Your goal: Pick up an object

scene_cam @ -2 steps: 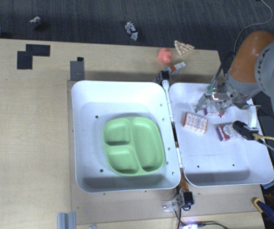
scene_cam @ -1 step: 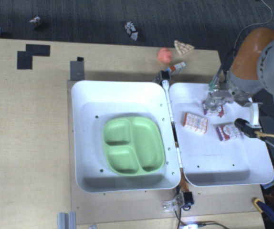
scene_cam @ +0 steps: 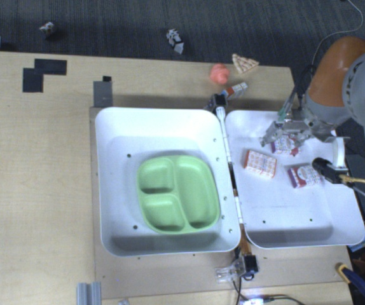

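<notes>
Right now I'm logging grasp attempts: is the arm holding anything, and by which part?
It cannot be told. The gripper sits low over a small red-and-white packet in the right bin, touching or just above it; no hold shows.

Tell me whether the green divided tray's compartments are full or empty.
Empty. The green divided tray lies flat in the left bin, and all three of its compartments show only bare green plastic.

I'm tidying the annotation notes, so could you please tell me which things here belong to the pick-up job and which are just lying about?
Job:
gripper
packet under it
waffle-patterned packet
red-and-white packet
right bin

Lying about:
green divided tray
left bin
pink ball
pizza-slice toy
</notes>
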You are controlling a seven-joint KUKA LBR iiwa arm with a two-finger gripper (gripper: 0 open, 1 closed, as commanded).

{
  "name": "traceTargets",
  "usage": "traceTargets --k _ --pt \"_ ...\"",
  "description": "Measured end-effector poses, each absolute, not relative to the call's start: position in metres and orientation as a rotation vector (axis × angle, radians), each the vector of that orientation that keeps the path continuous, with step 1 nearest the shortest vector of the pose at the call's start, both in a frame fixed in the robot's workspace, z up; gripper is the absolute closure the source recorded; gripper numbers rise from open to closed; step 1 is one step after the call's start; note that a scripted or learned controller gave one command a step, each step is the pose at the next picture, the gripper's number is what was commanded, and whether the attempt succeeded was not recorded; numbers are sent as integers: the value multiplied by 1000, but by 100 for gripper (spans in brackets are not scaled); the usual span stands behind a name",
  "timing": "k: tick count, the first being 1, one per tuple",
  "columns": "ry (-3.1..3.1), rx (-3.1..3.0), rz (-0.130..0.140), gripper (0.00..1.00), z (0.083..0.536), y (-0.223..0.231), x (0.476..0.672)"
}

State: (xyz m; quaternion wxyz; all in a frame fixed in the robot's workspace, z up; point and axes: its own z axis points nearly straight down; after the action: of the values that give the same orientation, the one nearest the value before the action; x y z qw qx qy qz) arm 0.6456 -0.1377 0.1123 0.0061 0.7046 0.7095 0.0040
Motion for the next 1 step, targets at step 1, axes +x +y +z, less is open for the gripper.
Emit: traceTargets --k 1 --pt "2221 2200 18 100 124 -137 647"
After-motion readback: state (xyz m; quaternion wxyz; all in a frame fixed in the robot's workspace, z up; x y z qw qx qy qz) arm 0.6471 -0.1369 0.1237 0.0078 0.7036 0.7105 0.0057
